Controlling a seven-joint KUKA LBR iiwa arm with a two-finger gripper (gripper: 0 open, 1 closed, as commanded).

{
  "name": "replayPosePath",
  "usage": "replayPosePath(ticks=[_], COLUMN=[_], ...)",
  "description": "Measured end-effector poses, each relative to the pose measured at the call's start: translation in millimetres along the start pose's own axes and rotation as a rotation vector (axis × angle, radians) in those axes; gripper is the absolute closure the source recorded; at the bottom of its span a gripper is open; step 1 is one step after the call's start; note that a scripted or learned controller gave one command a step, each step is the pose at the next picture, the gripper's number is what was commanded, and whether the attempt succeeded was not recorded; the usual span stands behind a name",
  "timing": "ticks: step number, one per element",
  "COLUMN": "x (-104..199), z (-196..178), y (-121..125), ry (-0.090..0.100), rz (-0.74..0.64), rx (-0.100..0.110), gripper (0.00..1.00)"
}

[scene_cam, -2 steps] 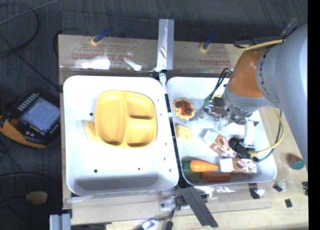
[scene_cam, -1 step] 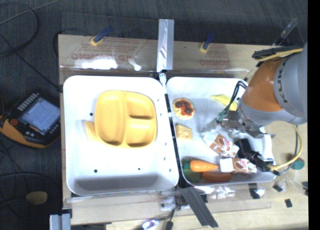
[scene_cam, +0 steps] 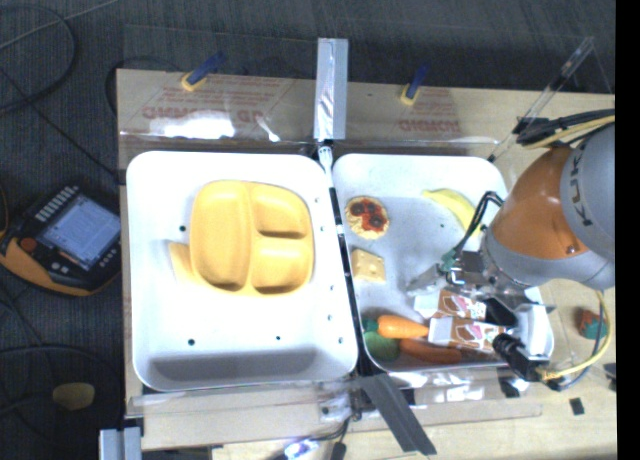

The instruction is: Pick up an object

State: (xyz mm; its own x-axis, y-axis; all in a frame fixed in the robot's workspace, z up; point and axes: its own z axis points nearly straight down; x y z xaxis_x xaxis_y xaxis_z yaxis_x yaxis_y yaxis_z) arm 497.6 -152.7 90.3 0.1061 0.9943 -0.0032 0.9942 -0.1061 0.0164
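Note:
My gripper (scene_cam: 462, 283) hangs low over the front right part of the right bin (scene_cam: 410, 170), under the orange wrist. Just below it lies a brown and white snack packet (scene_cam: 462, 330), and whether the gripper touches it is hidden. An orange carrot (scene_cam: 404, 327) lies to the packet's left, with a darker orange stick (scene_cam: 432, 352) in front. A small round pizza (scene_cam: 367, 215) and a pale cheese wedge (scene_cam: 369, 266) sit near the bin's left wall. A yellow banana (scene_cam: 452, 204) lies at the back, beside the arm.
The left bin (scene_cam: 150, 348) holds a large yellow divided plate (scene_cam: 250, 236), tilted over a yellow piece (scene_cam: 180, 260). A metal divider strip (scene_cam: 331, 88) stands behind the seam between the bins. Blue clips (scene_cam: 203, 71) hold the back panel.

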Motion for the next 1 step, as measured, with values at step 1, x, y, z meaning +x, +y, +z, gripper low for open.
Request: replayPosePath(ticks=[1], x=[3.2], z=[-9.1], y=[2.4], ry=[0.003], rz=[-0.005], rx=[-0.003], gripper=[1.00])
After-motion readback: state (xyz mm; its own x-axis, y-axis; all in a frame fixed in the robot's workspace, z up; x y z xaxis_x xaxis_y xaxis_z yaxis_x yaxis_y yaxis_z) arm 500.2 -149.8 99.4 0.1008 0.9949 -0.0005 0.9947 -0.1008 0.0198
